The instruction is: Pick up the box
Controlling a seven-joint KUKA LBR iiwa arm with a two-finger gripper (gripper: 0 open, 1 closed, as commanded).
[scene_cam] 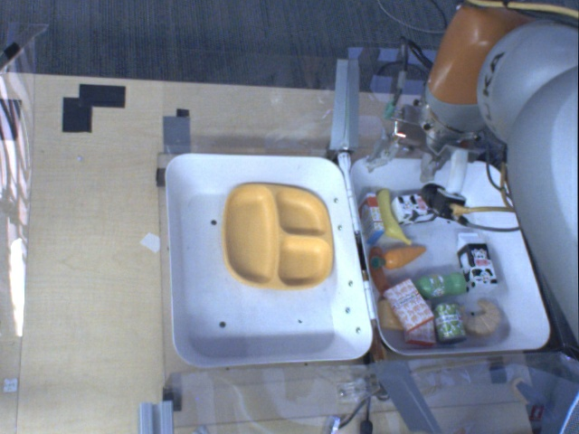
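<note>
Nearest the lens: lower edge of the right bin (534, 333), crowded with small goods. Red-and-white box (411, 307) lies flat there, toward the left of that clutter, tilted a little; a green can (449, 323) sits just beside it on the right, a green pouch (442, 286) just above, a pale round biscuit-like item (483, 317) farther right. Banana (392, 215) and carrot (400, 257) lie higher up the bin, with two black-and-white cartons near them. Left bin (190, 315) carries a yellow divided tray (276, 235). My gripper (409, 148) hangs over the far rim of the right bin, well apart from the box; whether my fingers are spread or clenched I cannot tell, and nothing visible sits between them. Judgement: approach not yet begun. To do it well, I should travel toward the near side, centre over the box, turn to close across its narrow sides, and descend clear of the can so I don't pinch both.
</note>
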